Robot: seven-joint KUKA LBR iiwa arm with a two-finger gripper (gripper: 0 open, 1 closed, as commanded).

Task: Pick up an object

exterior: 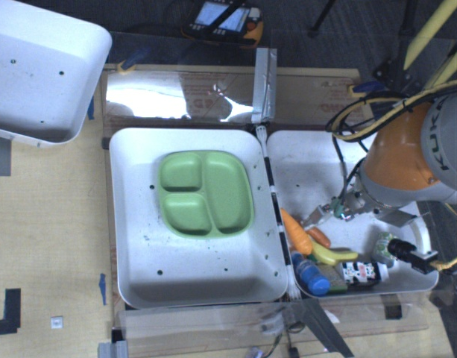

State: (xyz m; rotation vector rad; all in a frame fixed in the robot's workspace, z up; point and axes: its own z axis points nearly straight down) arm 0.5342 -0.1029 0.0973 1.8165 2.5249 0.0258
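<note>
My gripper [331, 211] hangs low over the middle of the right bin [303, 162], reaching in from the right below the orange wrist band. Just in front of it, to the left, an orange carrot [295, 232] lies beside the divider, with a smaller orange piece [320, 237] next to it. Along the front wall lie a yellow banana [334, 256], a blue bottle [311, 276] and a black-and-white pack [361, 273]. None of these is seen in the gripper.
The left bin [139, 259] holds a green divided plate [206, 192] at its middle. A white box lid [42, 66] rests off the bench at the far left. A metal upright [264, 84] stands behind the bins' shared wall.
</note>
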